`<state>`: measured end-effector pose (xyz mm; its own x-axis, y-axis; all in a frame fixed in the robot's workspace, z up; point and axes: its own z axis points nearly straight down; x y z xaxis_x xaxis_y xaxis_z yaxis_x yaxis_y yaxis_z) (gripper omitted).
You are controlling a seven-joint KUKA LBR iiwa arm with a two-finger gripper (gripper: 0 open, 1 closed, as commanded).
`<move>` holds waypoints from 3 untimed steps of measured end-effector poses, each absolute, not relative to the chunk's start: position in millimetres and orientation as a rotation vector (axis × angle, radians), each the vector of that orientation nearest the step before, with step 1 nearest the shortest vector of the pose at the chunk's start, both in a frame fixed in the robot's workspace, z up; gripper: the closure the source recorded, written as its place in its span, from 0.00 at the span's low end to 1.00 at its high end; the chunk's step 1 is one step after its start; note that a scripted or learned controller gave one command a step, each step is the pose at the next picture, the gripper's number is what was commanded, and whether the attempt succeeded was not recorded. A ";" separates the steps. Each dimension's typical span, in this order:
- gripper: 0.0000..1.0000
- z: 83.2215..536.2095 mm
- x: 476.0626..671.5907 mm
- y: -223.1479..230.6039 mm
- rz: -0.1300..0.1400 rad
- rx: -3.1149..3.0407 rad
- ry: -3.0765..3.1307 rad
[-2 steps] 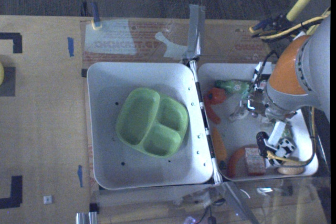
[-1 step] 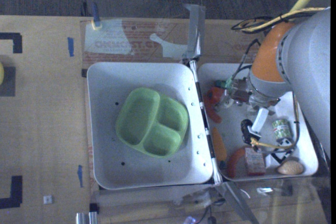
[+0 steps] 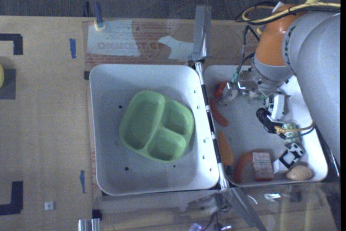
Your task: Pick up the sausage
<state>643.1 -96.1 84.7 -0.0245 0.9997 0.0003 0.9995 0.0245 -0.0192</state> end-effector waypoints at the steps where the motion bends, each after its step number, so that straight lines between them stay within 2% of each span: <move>1: 0.00 85.6 613.4 -92.6 0.002 -2.267 -2.176; 2: 0.00 85.8 621.3 -92.2 -0.002 -1.931 -2.482; 3: 0.00 83.4 656.6 -97.6 0.049 -2.081 -2.290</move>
